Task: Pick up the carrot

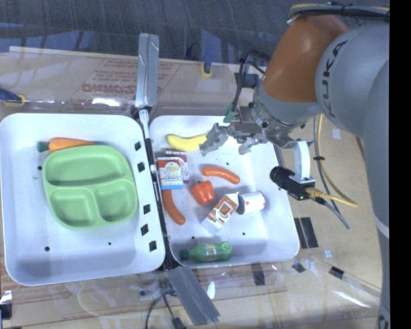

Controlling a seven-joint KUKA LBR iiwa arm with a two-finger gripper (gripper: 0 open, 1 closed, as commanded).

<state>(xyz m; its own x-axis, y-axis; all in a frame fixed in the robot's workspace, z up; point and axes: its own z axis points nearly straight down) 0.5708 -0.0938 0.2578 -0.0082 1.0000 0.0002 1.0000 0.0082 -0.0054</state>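
still at the approach step, nothing lifted. gripper (231, 137) above the upper part of the right bin (281, 214), fingers spread apart with nothing between them, just beside the banana (186, 142). carrot (68, 144) far off in the left bin (20, 204), lying against the upper edge of the green divided plate (89, 187), green top toward the left. next, judged: travel left across the divider, line up the fingers across the carrot's narrow width, descend clear of the plate rim, then close.
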